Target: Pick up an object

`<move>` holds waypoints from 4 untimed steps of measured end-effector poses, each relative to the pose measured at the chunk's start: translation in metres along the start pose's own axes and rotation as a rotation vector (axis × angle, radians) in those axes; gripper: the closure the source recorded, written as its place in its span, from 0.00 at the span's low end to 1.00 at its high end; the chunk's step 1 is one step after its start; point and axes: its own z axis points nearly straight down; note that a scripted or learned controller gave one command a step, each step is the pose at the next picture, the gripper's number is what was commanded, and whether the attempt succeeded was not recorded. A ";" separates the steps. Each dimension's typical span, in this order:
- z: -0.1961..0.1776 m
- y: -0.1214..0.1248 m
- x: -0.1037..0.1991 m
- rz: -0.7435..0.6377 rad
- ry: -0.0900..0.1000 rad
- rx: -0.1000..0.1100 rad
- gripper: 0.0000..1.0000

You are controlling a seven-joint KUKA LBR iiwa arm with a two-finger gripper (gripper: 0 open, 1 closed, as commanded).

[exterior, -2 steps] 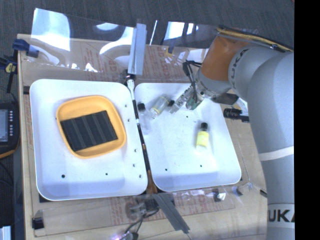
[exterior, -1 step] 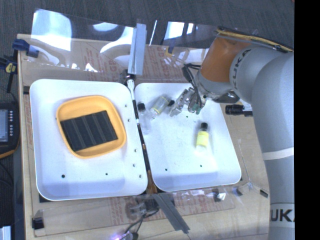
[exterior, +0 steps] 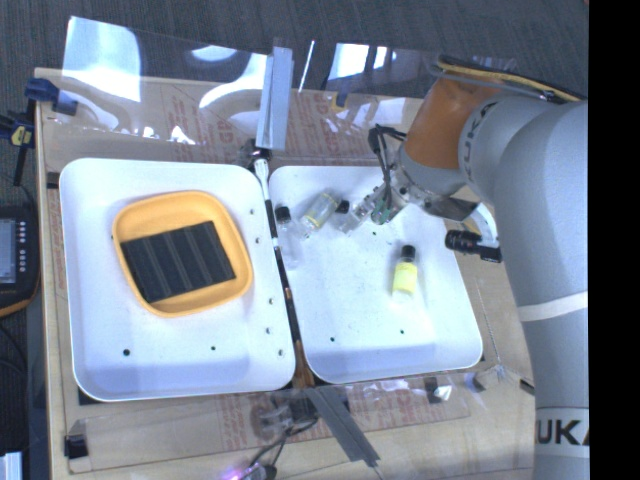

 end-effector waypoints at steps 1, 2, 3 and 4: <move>-0.002 0.009 -0.007 0.206 -0.010 -0.007 1.00; -0.001 0.010 -0.005 -0.084 -0.007 -0.004 1.00; -0.001 0.004 0.001 -0.365 -0.004 -0.002 1.00; -0.001 0.001 0.003 -0.679 -0.005 -0.001 1.00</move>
